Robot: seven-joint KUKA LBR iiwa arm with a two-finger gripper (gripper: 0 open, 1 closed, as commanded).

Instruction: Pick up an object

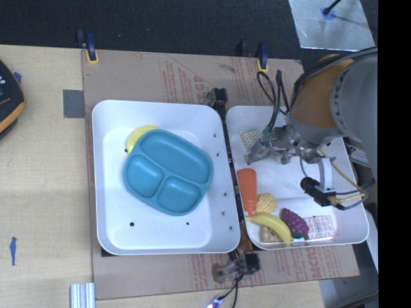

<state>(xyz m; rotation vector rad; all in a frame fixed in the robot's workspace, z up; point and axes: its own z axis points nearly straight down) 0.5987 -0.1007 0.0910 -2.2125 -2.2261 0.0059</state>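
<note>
My gripper (258, 150) hangs low over the upper left part of the right bin (357, 236), reaching in from the right. It sits just beside a pale patterned item (251, 136) and just above an orange carrot (248, 186). Below the carrot lie a yellow corn piece (266, 203), a banana (273, 226), purple grapes (294, 222) and a white-and-red packet (320, 226). I see nothing lifted off the bin floor.
The left bin (109, 230) holds a blue divided plate (168, 171) with a yellow piece (139, 135) peeking out from under its upper left edge. Black cables (321, 191) hang off the wrist over the right bin. A clip (218, 97) sits where the bins meet.
</note>
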